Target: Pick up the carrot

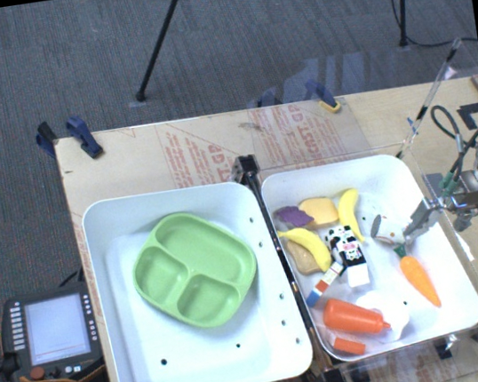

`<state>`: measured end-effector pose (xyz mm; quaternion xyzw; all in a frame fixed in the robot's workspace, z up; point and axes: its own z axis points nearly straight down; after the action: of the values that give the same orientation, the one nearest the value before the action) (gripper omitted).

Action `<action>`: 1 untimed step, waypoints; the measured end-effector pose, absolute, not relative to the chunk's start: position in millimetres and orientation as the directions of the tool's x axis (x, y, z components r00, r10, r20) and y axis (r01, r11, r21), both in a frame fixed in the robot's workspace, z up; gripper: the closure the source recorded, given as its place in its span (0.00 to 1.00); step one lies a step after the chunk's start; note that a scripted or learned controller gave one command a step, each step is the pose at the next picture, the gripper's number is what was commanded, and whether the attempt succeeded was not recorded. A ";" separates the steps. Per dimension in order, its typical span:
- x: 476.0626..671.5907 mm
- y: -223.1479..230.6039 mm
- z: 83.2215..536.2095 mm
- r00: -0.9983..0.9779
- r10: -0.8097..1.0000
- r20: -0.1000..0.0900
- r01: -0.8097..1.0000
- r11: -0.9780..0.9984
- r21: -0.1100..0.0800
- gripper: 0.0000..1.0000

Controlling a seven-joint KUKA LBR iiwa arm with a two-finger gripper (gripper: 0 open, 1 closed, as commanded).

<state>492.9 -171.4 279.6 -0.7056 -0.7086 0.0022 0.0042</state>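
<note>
The carrot [420, 281] is orange with a small green top. It lies in the right bin [459, 303] near the right wall, with its tip pointing toward the front. My gripper [418, 222] reaches in from the right edge over the bin's right wall. It hangs just behind and above the carrot's green end, beside a small white object [386, 227]. Nothing is visibly held.
The right bin also holds two bananas [309, 247], a purple piece [293, 216], a tan piece [318, 210], a black-and-white cow box [349, 254], a marker [323, 285] and a red-orange bottle [353, 316]. A green divided plate [195, 269] sits in the left bin [133, 373].
</note>
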 end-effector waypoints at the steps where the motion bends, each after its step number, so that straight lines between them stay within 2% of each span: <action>1: 487.1 -201.8 97.5 0.074 0.997 0.003 0.997 -0.074 -0.003 0.00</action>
<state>487.1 -201.8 97.5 -0.7329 -0.6803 0.0000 0.0020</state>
